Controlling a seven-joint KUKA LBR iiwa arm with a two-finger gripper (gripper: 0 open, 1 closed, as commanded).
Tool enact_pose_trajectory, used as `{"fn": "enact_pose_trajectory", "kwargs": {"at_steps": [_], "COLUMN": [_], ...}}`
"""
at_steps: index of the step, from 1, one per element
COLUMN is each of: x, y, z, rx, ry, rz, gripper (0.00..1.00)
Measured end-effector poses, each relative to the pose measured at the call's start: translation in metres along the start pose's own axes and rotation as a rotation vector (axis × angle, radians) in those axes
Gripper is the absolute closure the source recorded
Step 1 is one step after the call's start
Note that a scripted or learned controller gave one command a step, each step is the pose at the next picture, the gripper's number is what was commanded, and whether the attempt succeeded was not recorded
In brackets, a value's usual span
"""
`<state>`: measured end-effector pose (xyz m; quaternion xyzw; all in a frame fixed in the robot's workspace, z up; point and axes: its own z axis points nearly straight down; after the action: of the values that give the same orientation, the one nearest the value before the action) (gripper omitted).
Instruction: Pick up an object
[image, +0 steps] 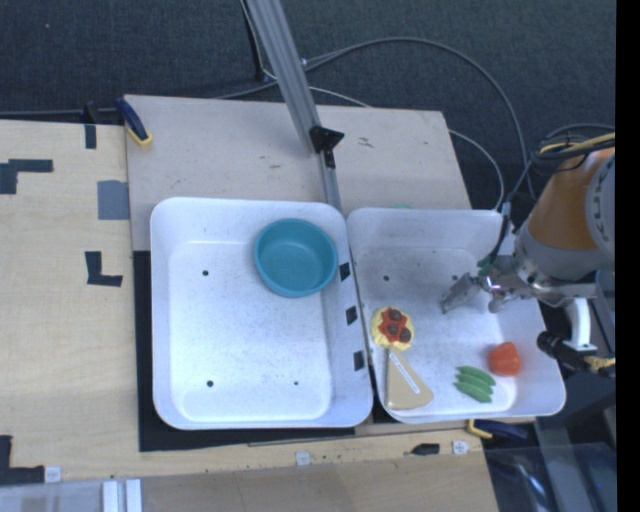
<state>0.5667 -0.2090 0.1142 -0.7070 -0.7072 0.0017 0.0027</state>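
Open metal jaws (458, 296) hover over the speckled right bin (420, 240), gripping nothing.

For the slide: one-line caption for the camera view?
Gripper hovers in the right bin above pizza slice, green pod, red piece; blue bowl in left bin.

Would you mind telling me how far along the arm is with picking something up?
Nothing looks picked up yet. The pizza slice, the red piece and the green pods lie on the floor of the right bin, and the blue bowl sits in the left bin. In hand: the gripper is low inside the right bin, apart from all of them. Left: reaching one, closing on it and lifting.
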Motion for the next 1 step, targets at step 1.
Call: {"fn": "enact_pose_trajectory", "kwargs": {"at_steps": [1], "x": [0.0002], "y": [0.0006], "z": [0.0249], "rx": [-0.007], "ry": [-0.002], "rz": [-0.001], "gripper": [0.0]}}
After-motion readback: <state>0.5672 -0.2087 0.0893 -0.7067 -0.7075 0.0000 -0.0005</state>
